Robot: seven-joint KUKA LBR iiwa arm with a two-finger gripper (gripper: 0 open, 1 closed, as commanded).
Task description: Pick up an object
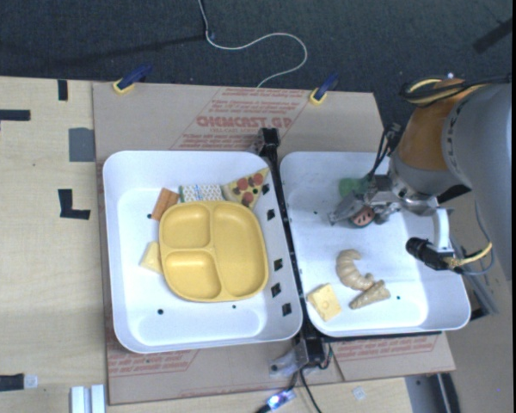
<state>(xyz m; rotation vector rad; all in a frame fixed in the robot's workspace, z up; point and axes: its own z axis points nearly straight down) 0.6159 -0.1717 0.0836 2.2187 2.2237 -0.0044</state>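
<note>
My gripper is low in the right bin, near its upper middle, on the end of the grey arm with the orange band. A small reddish-brown object lies right at the gripper's tip, partly hidden by it. Just above the gripper a green object pokes out. Lower in the same bin lie a pale croissant, a tan cone-shaped piece and a yellow cheese wedge, all apart from the gripper.
The left bin holds a yellow divided plate with a pizza slice, an orange strip, a patterned piece and a yellow wedge around it. A black divider runs between the bins. A cable hangs off the wrist.
</note>
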